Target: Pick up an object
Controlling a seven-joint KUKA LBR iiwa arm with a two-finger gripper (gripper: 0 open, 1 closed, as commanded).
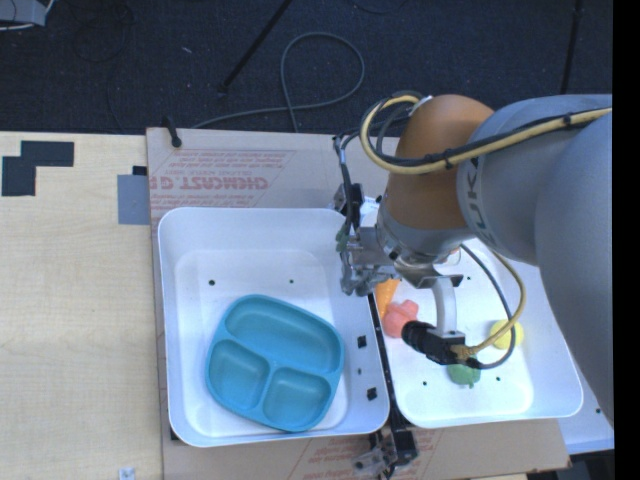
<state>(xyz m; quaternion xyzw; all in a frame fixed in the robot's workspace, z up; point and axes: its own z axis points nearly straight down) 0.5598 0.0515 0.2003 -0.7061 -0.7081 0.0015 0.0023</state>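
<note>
From above, the grey arm reaches in over the right bin, its hand down at the divide between the two bins. Whether it is wide or narrow, I cannot tell. Just right of the hand and a little below sits a pink object, with an orange piece touching it. Farther right lie a yellow object and a green one. Lower left of the hand, the blue divided tray rests in the left bin.

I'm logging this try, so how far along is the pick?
Done: the arm is over the right bin, gripper low at its left edge. In hand: nothing visibly gripped. Left: grasp and lift one of the small items, pink, yellow or green. The blue tray sits in the left bin.
</note>
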